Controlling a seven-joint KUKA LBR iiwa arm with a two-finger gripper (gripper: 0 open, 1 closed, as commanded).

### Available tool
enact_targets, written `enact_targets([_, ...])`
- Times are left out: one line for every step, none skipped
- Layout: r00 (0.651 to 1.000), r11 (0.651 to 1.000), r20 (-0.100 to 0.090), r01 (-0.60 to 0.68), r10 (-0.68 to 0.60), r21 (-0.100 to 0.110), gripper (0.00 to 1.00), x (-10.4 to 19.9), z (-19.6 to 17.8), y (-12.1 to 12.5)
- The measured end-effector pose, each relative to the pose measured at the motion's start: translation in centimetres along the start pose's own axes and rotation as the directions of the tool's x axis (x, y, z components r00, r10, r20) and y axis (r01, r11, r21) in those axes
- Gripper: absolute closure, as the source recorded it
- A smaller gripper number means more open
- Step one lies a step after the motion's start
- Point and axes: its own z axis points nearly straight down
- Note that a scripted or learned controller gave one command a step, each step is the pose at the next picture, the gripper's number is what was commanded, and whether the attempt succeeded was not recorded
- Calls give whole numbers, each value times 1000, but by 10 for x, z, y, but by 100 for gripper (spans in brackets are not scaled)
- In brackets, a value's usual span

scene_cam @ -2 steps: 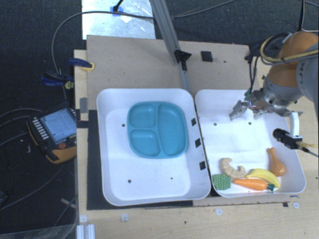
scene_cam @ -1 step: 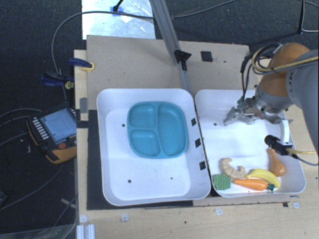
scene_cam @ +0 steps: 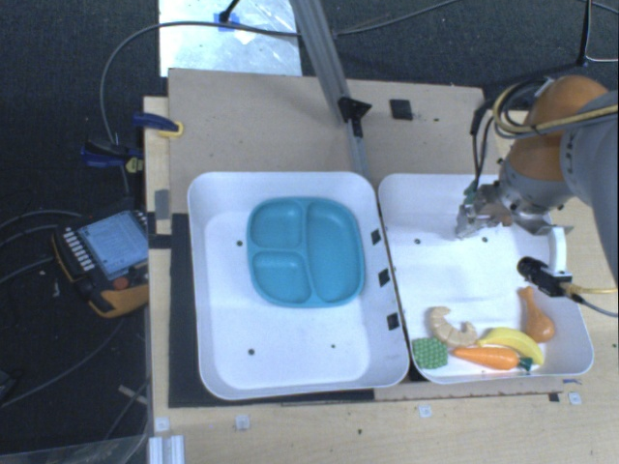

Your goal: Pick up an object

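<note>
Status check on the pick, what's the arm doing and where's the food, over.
Gripper low over right bin's far end, nothing seen held. Toy food piled at near edge: banana, carrot, drumstick. Path looks clear.

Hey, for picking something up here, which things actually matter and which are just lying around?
Part of the job:
gripper, over the right bin
carrot
banana
drumstick
tan curled piece
green piece

Just lying about:
blue divided plate in the left bin
clamps and handheld controller off the bench
</note>
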Motion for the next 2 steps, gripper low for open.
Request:
enact_targets([1000,1000,-1,-3,3,4,100,-7,-47,7])
enact_targets([1000,1000,0,-3,3,2,100,-9,-112,10])
